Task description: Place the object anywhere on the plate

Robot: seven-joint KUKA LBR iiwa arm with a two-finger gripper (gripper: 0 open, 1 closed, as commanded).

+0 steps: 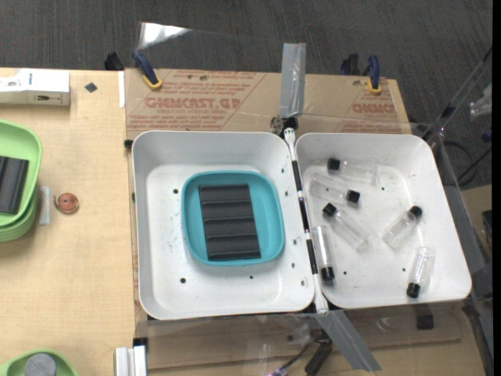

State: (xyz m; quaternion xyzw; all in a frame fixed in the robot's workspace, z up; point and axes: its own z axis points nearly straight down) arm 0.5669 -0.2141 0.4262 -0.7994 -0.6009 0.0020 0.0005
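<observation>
- The desk (70,288) carries two white bins side by side: the left bin (156,288) and the right bin (438,178), their inner walls touching at the middle.
- A teal plate (192,210) sits flat in the left bin, roughly centred.
- A black ridged block (228,222) lies on the plate, inside its rim. It is flat, its long side runs toward the camera, and it covers most of the plate's floor.
- Pincer state: cannot tell from this view, and the same goes for how the block lies relative to it.
- Clear vials with black caps are scattered over the right bin, all lying down:
  - one vial (322,253) lies along the divider wall
  - one (401,225) is at mid-right
  - one (419,271) is near the front right corner
  - several more overlap in the middle, hard to separate
- Cardboard sheet (203,96) lies behind the bins, with a clamp (146,70) at the left and another clamp (373,77) at the right.
- A green tray (23,143) is cut off by the left edge, with a dark item (12,182) in it.
- A small round orange piece (66,203) lies on the desk between the tray and the left bin, apart from both.
- A white box (35,87) sits at the back left of the desk.
</observation>
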